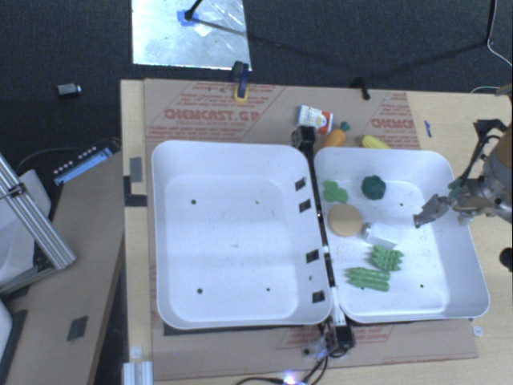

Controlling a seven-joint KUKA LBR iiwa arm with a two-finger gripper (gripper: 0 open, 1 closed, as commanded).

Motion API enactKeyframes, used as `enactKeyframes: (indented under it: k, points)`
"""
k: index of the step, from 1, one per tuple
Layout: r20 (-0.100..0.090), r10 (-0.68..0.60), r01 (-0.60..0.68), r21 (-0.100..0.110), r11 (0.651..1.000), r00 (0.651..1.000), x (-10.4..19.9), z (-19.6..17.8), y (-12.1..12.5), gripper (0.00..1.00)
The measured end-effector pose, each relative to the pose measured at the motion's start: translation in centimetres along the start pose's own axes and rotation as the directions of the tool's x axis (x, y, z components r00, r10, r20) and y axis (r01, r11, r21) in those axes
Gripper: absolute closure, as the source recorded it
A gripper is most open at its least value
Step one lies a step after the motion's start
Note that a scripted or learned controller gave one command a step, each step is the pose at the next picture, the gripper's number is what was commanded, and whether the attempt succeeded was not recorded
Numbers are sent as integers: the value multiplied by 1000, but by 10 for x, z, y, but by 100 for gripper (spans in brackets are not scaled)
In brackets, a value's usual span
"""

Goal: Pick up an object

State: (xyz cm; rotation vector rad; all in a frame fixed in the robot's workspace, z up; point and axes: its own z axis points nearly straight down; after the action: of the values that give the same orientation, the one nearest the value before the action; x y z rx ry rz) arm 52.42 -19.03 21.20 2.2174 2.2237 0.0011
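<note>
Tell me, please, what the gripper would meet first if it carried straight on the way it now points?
The gripper points left and slightly down across the right bin. Going straight on, it would probably reach the small clear block first, with the tan disc just beyond. Its height above the bin floor is unclear, so it might pass over them.

The arm's visible part is its wrist end and tool. The gripper [425, 215] is a small grey metal piece with a darker, tapering tip; its surfaces look dull and slightly shiny along the upper edge. Behind it sits a broader pale grey housing, rounded in outline, with a small teal or green patch on its upper face, possibly a light or a label, though the view is too coarse to say which. Above that housing a tan to orange section shows at the frame's edge. A thin dark frame or cable bracket of black bars runs beside the wrist, with slender dark lines trailing from it.
</note>
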Motion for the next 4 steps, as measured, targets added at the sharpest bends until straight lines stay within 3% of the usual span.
enactKeyframes:
  k: [1,2,3,4]
  points:
    - [0,-3,3,-3,1000,1000,0,-11,1,100]
    - [-4,-11,11,-2,1000,1000,95,-30,1,100]
    - [-3,1,-1,7,1000,1000,117,31,-39,100]
    - [-2,-8,8,-4,1000,1000,171,27,11,100]
